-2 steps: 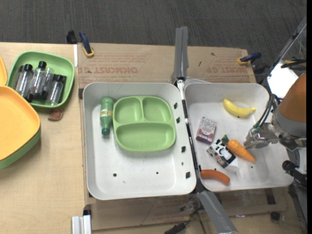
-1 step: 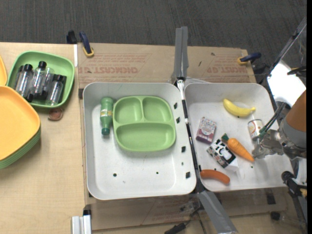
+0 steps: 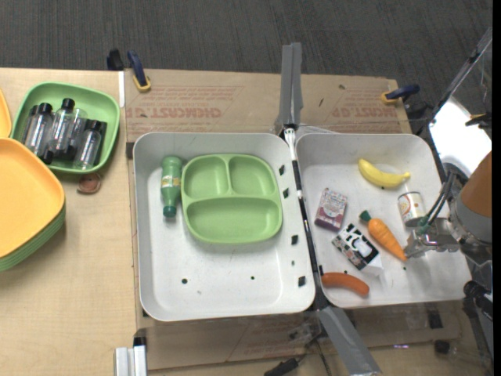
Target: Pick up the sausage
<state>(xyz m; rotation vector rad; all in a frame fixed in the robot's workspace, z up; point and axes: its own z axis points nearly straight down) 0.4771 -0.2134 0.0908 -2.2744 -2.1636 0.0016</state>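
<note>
I see bright, even overhead light, soft short shadows hugging the white bins point(image 3: 149, 233), a blown-out white glare patch at my three o'clock edge, mild softness overall, dark carpet at twelve o'clock dim and grainy, bench point(image 3: 70, 304) evenly lit.

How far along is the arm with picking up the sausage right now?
Nothing looks done yet: the sausage lies on the right bin's floor near its front left corner. The end effector sits near the bin's right side, just past the carrot. Reaching, grasping and lifting the sausage are all left.
</note>
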